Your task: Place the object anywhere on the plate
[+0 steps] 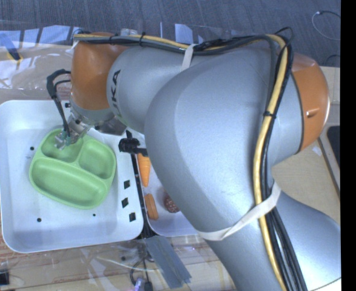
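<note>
A light green plate [73, 173] with three compartments lies in the left white bin [20, 223]. My gripper [63, 139] hangs over the plate's far upper edge, above its upper left compartment. The fingertips are small and partly merged with the plate's rim, so what lies between them is hidden. The grey arm with its orange band crosses in from the right and covers most of the right bin.
In the visible strip of the right bin [165, 226] lie an orange carrot-like piece [144, 168], a second orange piece [151, 207] and a brownish round thing [171, 205]. The big arm body blocks the rest of that bin. The left bin's near half is bare white floor.
</note>
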Motion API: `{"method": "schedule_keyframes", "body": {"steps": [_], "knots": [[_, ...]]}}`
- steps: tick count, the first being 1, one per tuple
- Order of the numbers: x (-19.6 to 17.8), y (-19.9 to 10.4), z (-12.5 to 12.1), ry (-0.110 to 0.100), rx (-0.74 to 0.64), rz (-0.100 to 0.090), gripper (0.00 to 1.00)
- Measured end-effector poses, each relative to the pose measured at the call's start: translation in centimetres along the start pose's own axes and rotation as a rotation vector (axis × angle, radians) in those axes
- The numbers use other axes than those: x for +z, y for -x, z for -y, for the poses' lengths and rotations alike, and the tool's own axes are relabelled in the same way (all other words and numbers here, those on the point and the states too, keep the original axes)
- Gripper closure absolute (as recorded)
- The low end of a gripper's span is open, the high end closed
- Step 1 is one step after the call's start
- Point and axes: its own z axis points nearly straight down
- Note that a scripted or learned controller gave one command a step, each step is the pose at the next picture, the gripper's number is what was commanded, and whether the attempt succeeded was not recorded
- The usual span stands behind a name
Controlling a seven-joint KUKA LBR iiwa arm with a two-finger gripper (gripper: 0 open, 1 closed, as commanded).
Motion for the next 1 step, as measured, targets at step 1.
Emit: {"method": "schedule_keyframes", "body": {"steps": [1], "knots": [[-0.17, -1.06, 5.7, 0.007, 0.122, -0.002, 1.0]]}}
